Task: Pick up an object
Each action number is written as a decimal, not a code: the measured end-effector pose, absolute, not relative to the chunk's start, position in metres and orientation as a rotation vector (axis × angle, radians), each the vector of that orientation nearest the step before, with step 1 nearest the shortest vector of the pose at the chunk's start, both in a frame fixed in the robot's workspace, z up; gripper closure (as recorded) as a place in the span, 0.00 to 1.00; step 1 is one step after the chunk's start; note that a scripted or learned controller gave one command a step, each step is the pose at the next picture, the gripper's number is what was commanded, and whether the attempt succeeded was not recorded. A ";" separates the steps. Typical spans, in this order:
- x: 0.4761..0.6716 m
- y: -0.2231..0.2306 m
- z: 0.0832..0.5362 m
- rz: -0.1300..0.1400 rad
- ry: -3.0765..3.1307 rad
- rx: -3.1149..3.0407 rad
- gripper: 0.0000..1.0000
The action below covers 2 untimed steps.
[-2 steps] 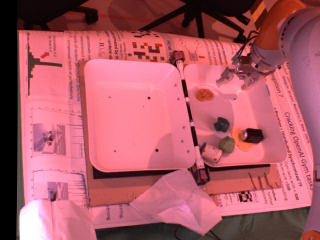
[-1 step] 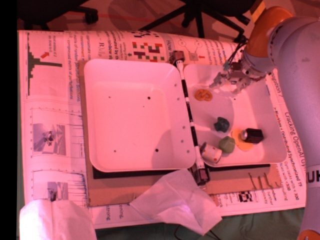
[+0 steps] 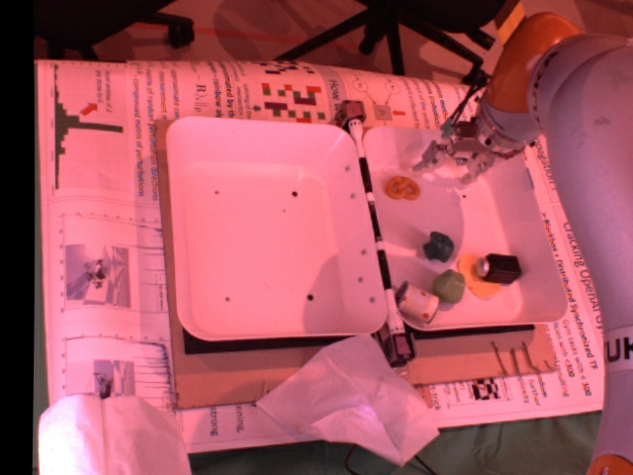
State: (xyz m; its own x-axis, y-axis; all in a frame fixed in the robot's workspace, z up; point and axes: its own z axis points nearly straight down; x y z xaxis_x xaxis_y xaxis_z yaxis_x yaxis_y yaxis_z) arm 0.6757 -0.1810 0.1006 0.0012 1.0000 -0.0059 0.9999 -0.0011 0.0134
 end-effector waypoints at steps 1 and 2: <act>0.680 -0.183 0.117 0.021 2.196 2.202 1.00; 0.686 -0.183 0.165 0.009 2.212 2.216 1.00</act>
